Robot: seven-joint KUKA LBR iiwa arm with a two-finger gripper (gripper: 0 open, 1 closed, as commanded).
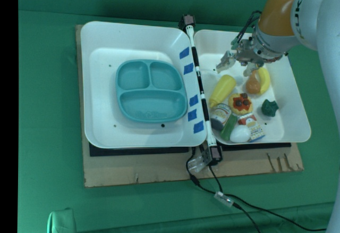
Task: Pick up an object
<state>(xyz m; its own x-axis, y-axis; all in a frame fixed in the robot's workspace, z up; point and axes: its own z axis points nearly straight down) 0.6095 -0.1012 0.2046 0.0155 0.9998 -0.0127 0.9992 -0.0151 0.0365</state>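
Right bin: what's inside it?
The right bin holds a yellow bottle, banana, orange fruit, green piece, small can and other toy foods. The gripper covers part of the fruit.

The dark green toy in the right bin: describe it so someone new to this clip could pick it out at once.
Start at the right bin, the one holding the toy food. The dark green toy, perhaps broccoli, sits alone toward that bin's right side, below the banana and right of the small pizza-like piece. It is the only dark, lumpy green piece and touches nothing.
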